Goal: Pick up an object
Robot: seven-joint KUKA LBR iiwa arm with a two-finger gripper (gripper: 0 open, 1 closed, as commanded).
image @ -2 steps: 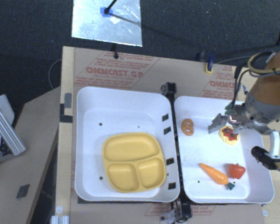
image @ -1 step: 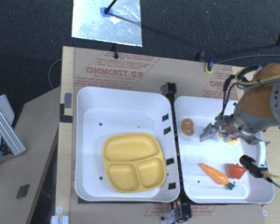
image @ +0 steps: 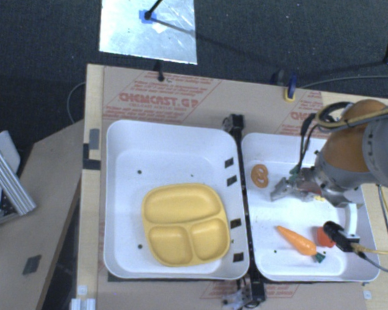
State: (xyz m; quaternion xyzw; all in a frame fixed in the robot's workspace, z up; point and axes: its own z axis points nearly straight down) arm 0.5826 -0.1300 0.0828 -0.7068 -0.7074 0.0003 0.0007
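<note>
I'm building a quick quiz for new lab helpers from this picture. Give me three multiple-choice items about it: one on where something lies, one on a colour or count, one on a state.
1. Where does the yellow tray lie?
A. in the left bin
B. in the right bin
C. on the bench outside both bins

2. How many compartments does the tray have?
A. two
B. three
C. five

3. How does the carrot stand to the gripper?
A. clamped between its fingers
B. lying apart from it on the floor of the right bin
C. hanging in the air above the left bin

Answers: 
1 A, the tray rests on the floor of the left bin. 
2 B, one long section sits above two smaller ones. 
3 B, the carrot lies flat in the right bin, nearer the front edge than the gripper.
</note>
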